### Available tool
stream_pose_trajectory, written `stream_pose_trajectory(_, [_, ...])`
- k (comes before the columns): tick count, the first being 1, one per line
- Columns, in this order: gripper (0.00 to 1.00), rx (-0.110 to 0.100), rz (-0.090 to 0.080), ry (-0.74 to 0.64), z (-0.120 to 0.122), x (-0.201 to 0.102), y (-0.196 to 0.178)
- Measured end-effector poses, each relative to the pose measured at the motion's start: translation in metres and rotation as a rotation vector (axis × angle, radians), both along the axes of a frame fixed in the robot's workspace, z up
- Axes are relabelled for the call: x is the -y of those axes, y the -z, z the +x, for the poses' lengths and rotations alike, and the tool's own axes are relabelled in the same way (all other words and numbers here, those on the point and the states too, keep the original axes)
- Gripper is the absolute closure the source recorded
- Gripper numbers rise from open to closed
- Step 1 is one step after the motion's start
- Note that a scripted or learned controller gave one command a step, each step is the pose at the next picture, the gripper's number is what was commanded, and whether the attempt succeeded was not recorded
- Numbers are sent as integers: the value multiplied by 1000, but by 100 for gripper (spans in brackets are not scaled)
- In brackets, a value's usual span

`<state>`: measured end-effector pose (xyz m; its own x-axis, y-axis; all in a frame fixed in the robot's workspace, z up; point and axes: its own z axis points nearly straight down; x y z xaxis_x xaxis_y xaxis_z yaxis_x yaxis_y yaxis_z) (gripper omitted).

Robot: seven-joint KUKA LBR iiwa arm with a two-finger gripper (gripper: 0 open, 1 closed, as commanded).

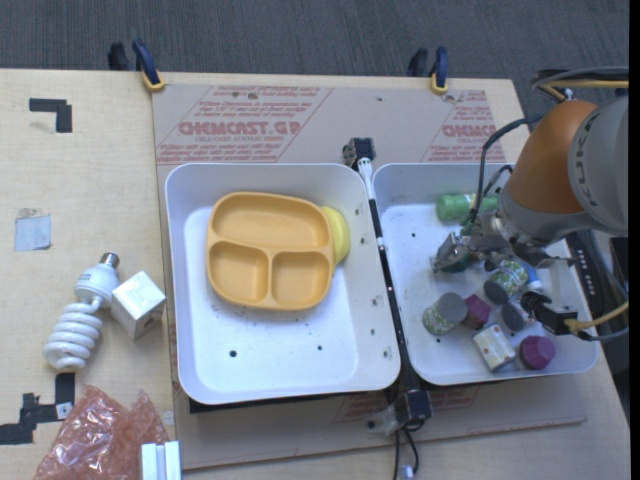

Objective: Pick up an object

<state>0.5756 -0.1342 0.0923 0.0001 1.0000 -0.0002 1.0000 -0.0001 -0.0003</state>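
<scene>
I see a wood bench (60,218) w/ a bulb (80,313) lower left, yellow tray (270,250) in the left bin (280,368), small objects (495,313) in the right bin (420,358) lower right under the gripper (455,253), can't tell its grip state

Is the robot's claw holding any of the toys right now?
I can't tell. The gripper is down in the right bin among the small things, but it's too dark and small to see anything held.

Two white bins (190,268); one yellow divided plate (268,250); one spiral bulb (78,318); one white cube (138,303); two blue clamps (146,65).
</scene>
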Motion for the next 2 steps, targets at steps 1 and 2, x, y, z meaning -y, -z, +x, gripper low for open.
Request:
stream_pose_trajectory(1, [0, 2, 9, -8, 64, 44, -2])
stream_pose_trajectory(2, [0, 0, 0, 1, 13, 24, 0])
